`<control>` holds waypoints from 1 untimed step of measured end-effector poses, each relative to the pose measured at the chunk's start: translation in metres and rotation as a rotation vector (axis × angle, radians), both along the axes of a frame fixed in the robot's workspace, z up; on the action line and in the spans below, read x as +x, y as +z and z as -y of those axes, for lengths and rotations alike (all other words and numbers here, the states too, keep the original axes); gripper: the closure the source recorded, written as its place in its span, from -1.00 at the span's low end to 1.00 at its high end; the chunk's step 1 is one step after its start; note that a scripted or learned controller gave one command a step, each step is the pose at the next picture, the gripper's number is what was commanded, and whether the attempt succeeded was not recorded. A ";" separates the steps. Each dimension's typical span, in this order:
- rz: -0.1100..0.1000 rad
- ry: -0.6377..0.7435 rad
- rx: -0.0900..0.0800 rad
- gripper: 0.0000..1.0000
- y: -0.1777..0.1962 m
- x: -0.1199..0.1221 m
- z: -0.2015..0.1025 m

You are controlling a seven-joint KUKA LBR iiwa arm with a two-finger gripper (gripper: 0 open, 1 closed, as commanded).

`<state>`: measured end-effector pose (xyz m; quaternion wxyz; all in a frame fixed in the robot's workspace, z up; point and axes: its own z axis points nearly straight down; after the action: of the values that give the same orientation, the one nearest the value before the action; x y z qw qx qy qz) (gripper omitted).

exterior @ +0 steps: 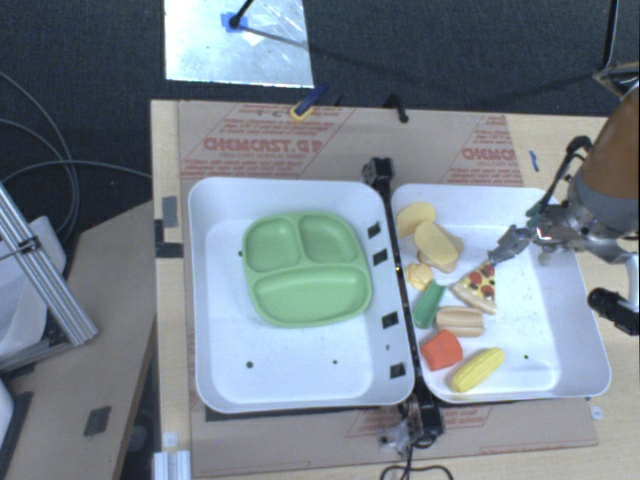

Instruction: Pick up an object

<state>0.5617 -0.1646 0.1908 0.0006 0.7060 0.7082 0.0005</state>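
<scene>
We take the flat toy pizza slice, tan crust with red dots (477,289), as the likely target; it lies in the right white bin (570,338), near the bin's centre. The gripper (505,244) sits just at its one o'clock, tips close to the slice's upper point, and we cannot tell how its fingers stand. Nothing looks lifted, so by our reading the grasp and lift remain. At nine to seven o'clock lie yellow pieces, a green pepper (428,304), a hot dog (460,320), an orange block (441,349), a corn cob (478,368). The green divided plate (303,268) rests in the left bin.
</scene>
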 end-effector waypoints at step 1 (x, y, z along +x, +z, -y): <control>0.000 0.000 0.000 -1.00 0.000 0.000 0.000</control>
<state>0.5617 -0.1646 0.1908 0.0006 0.7060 0.7082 0.0005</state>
